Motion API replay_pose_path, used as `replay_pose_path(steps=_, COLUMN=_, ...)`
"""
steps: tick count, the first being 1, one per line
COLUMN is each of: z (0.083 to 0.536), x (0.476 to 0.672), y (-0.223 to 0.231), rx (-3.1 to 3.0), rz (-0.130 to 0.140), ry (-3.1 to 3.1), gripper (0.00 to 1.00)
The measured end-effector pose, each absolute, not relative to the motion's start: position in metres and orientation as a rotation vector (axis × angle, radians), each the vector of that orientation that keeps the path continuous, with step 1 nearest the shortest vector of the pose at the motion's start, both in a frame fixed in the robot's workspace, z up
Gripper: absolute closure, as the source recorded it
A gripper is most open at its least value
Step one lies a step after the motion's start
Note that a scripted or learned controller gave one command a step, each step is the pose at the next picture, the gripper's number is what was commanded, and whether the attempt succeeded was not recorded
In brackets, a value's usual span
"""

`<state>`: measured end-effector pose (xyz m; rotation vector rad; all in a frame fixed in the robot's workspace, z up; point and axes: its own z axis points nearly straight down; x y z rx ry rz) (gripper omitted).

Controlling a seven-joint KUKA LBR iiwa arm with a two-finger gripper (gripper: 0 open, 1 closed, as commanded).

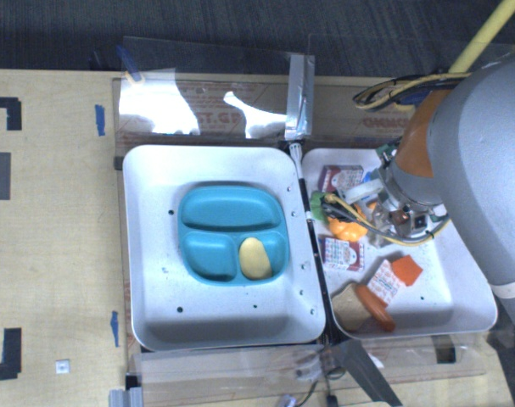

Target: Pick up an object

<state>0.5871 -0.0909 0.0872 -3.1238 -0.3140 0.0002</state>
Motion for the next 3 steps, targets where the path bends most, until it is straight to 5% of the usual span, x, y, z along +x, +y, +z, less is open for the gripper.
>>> replay_pose_path(steps=1, z=0.086, x=0.643, y=-0.102, rx=-3.125, rz=-0.004, ry=-0.32, gripper=1.0)
replay_pose_path(steps=3, z=0.107, x=0.644, y=-0.1, rx=-3.123, rz=-0.004, ry=-0.329, gripper=1.0)
